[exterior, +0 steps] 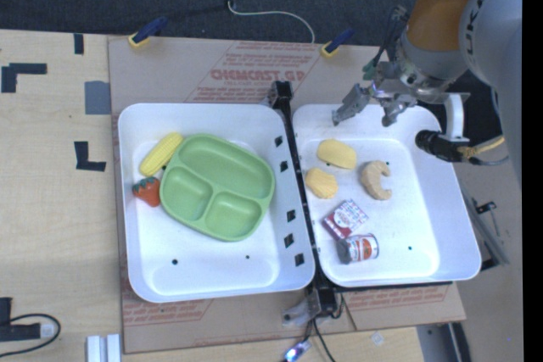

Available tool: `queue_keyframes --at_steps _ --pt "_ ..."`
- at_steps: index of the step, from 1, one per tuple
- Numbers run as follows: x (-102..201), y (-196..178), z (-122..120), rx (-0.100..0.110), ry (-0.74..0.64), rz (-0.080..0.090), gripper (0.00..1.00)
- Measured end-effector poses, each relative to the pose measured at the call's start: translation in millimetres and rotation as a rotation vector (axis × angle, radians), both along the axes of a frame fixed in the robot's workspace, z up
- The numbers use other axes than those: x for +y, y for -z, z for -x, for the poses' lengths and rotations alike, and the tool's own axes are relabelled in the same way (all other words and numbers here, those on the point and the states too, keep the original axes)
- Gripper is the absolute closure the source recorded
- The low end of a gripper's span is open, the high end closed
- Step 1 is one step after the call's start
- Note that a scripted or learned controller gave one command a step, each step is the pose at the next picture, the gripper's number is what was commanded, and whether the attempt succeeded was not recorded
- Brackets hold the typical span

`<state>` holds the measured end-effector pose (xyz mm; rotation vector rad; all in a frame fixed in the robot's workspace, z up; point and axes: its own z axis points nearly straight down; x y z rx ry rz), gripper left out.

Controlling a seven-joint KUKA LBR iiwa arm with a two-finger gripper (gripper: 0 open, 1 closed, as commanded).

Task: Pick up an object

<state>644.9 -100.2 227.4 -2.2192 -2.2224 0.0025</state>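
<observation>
Claw (371, 108) hangs spread and holding nothing over the 12 o'clock rim of the right shallow white bin (441, 246). Likely targets sit below it: yellow lemon-like piece (337, 153) at 7 o'clock from the claw, smaller yellow piece (321, 182) just beyond, tan croissant-shaped piece (376, 180) at 6 o'clock, red-and-white packet (346, 218) and red-labelled can (360, 248) touching or nearly so toward the bin's 6 o'clock.

Risks:
- The two yellow pieces lie near each other and near the black divider (291, 174); a finger could hit the neighbour or the wall.
- Rounded pieces may squirt out as the claw closes.
- Packet and can are crowded, so a double grab or a nudge is likely.

Open room: the bin's 3 o'clock half is bare, and the croissant has the clearest surround.
</observation>
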Motion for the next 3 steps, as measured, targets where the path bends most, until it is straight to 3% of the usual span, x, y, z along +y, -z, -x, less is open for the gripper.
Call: queue_keyframes --at_steps 1,2,3 --pt "-41 115 22 0.010 0.004 -0.001 0.00" --pt "-4 138 37 -0.017 -0.002 0.007 0.00" --pt "-28 138 42 -0.014 0.000 0.001 0.00"
